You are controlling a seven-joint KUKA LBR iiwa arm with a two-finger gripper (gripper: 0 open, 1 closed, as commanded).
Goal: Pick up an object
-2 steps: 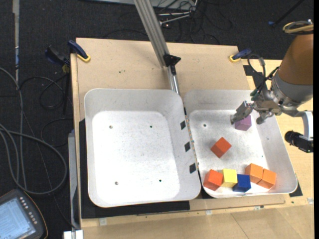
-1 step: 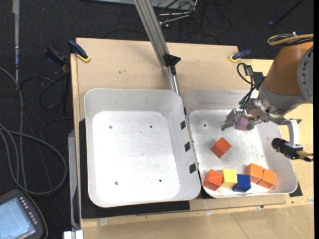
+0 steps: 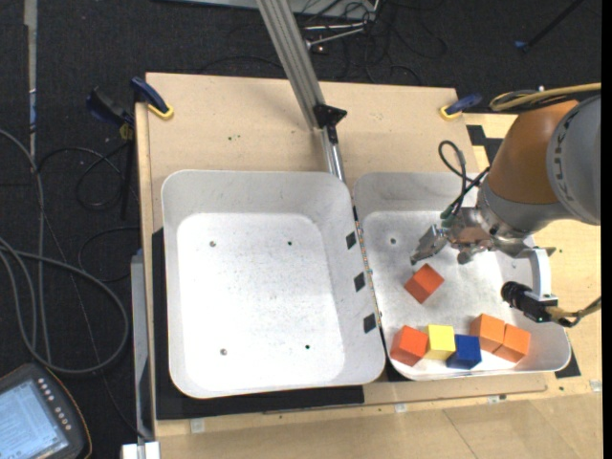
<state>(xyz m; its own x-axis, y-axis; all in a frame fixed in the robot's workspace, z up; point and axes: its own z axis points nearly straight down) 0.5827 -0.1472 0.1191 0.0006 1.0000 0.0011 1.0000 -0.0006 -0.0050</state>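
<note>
My hand [image 3: 442, 242] is positioned over the right bin [image 3: 387, 220], above the orange cube [image 3: 424, 283], which lies alone on the bin floor just below my fingers and apart from them. I cannot tell how far the hand is open, and nothing is seen in its grasp. Other blocks lie along the bin's near wall: orange [image 3: 410, 343], yellow [image 3: 441, 338], blue [image 3: 466, 351], two more orange [image 3: 502, 336].
</note>
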